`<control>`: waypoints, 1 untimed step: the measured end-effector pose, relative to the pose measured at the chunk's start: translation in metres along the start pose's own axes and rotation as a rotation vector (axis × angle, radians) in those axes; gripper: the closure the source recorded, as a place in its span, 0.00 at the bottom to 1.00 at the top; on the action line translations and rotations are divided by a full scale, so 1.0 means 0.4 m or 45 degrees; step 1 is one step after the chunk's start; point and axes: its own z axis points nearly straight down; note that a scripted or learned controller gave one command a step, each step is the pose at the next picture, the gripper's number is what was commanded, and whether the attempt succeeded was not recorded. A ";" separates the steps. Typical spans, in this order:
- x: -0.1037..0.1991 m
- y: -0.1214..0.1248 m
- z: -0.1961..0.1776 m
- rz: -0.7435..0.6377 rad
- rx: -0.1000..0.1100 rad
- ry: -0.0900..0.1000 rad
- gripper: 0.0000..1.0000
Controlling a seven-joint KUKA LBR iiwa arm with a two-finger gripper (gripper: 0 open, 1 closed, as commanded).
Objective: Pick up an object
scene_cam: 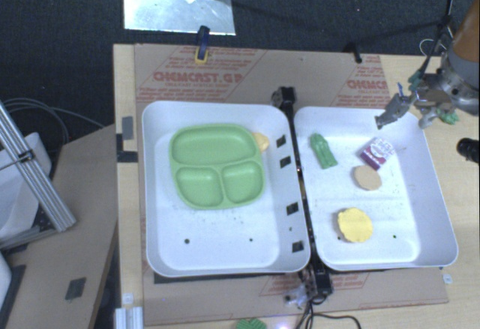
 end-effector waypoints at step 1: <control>0.009 -0.152 0.482 0.005 0.006 0.002 0.00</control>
